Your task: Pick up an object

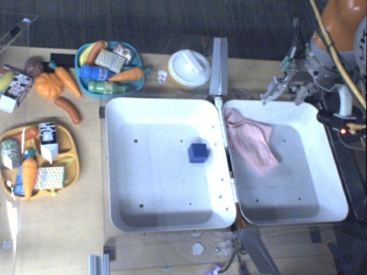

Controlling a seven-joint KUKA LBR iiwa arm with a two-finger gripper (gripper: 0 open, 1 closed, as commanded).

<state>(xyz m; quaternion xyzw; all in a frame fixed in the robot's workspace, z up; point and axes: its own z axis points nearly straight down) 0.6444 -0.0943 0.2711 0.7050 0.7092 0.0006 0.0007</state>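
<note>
A small blue cube [198, 152] lies near the middle of the left white bin [123, 153]. A crumpled pink cloth [250, 142] lies in the left part of the right white bin [321, 171], against the divider. My gripper [285, 90] hangs above the right bin's far edge, well clear of the cloth. Its two fingers are spread apart and nothing is between them.
A blue bowl [109, 67] of toy food and a white lidded container [190, 67] stand behind the left bin. A yellow tray [37, 162] of toys, a toy pumpkin [48, 85] and a sausage [69, 110] lie at the left. A metal post [217, 67] rises between the bins.
</note>
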